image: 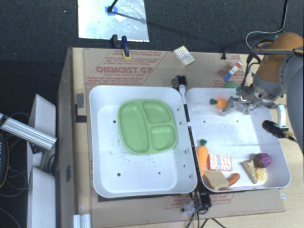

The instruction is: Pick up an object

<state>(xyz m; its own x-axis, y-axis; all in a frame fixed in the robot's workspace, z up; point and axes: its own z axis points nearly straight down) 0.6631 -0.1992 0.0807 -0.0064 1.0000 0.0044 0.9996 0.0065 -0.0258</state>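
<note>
Camera view: gripper (236,104) sits low at the right white bin's (237,127) far edge, just beside a small orange toy carrot (220,102). Can't tell finger state. Green divided plastic tray (147,126) lies in the left white bin (104,141).

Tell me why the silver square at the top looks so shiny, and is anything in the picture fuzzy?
In the camera view, the silver sheet on the dark floor bounces light, giving pale glare patches; the white bins look bright too, with soft shadows along their walls. The whole camera view is a bit grainy, and the small toy foods, like the carrot, have soft edges. The hand also looks slightly blurred.
</note>
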